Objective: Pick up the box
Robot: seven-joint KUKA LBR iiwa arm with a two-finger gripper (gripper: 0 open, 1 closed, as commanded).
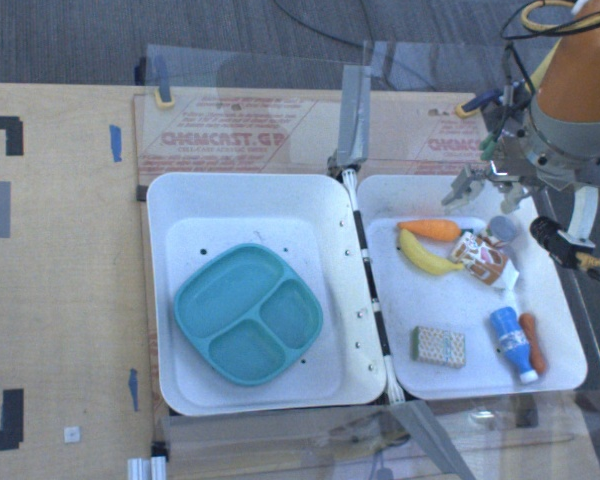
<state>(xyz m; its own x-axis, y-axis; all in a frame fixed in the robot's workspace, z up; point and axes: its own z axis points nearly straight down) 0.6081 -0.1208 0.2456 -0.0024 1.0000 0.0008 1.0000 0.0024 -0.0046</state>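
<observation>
Bench [60, 268]: pale wood, blue tape bits.
On it: two white bins [250, 193], touching; cardboard [230, 133] behind, seemingly under them.

The grey arm with its orange band [576, 78] reaches in from the right — wrist angled down. Its two-finger metal gripper [487, 190] hangs over the right bin's far edge, fingers spread apart, nothing between them.

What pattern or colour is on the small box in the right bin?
The box looks pale tan with a fine speckled greenish pattern, seen in the camera view.

The small patterned box [439, 346] lies flat in the right bin's [570, 368] front.
</observation>
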